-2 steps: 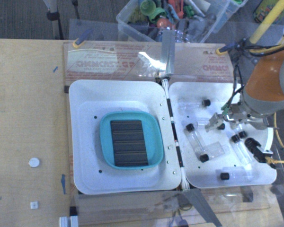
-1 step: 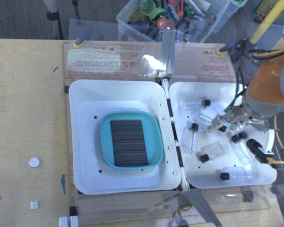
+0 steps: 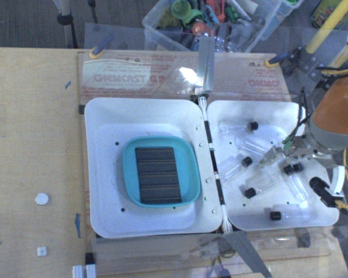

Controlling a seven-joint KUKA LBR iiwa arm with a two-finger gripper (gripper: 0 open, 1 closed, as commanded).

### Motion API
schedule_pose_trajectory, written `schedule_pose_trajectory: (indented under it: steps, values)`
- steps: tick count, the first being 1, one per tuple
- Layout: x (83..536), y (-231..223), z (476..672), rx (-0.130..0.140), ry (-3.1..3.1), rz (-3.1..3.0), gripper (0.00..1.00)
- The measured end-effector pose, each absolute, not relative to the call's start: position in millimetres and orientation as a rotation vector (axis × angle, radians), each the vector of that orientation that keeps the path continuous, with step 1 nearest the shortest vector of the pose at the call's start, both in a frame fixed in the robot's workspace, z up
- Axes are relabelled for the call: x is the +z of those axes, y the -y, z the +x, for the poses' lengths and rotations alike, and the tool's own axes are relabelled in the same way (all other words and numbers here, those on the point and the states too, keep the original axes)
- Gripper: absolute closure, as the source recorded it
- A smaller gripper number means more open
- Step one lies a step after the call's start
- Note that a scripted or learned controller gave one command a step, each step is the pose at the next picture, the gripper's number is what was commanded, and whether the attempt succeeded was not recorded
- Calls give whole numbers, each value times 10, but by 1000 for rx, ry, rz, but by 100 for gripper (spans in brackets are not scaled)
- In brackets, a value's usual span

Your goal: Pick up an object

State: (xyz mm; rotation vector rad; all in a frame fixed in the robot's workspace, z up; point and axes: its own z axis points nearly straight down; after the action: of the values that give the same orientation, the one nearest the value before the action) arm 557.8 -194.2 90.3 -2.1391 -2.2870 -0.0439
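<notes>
Several clear plastic vials with black caps lie scattered in the right white bin (image 3: 313, 216), among them one vial (image 3: 239, 127) near the back, one (image 3: 235, 165) in the middle and one (image 3: 290, 214) at the front. The gripper (image 3: 276, 153) reaches in from the right, low over the middle of this bin. Its tip is close beside a capped vial (image 3: 291, 168). I see nothing held in it. The left white bin (image 3: 104, 126) holds a teal tray (image 3: 188, 155) with a dark ridged block (image 3: 157, 175) lying in it.
The grey arm with its orange band (image 3: 336, 106) hangs over the right bin's right edge. A clear tub of coloured toys (image 3: 220, 10) stands behind the bins. A small white disc (image 3: 42, 199) lies on the wooden bench at left.
</notes>
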Motion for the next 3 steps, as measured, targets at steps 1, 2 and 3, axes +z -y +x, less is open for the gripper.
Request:
schedule_pose_trajectory:
  steps: [1, 2, 3]
  values:
    - [901, 1969, 5366, -44, 2341, -2084, 0]
    - [1022, 2048, 5372, -33, 2348, -2105, 100]
    - [2327, 1470, 5492, -1, 2354, -2085, 100]
